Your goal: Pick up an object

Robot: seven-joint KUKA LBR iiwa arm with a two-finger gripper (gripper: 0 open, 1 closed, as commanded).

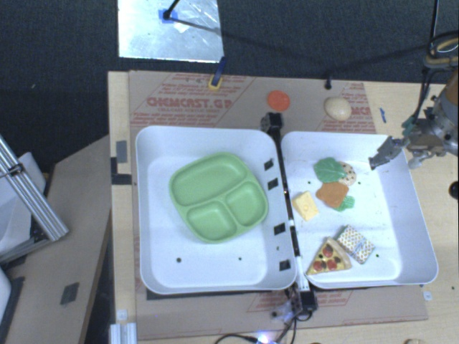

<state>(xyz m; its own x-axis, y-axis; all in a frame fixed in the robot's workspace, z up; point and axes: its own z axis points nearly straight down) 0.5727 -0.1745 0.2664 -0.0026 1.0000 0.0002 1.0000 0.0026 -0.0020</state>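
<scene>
Bench: I see brown board under two white bins set side by side, touching along a black clipped seam.
Left bin: it holds one thing, a green tray.
Right bin: it holds all the small objects, bunched in its left half.
Tray: three compartments, lying flat near the middle of the left bin.
Arm: it enters from the right, over the right bin's upper right corner.
Gripper: dark tip above the right bin's upper right area, apart from every object; I cannot tell how the fingers stand.
Green toy: upper left of the right bin, touching an orange piece.
Orange piece: just below it.
Pizza slice: near the front rim.
Patterned packet: just right of the pizza slice.
Cheese: yellow wedge near the seam.
Egg: on the board behind the right bin.
Orange disc: on the board, left of the egg.
</scene>
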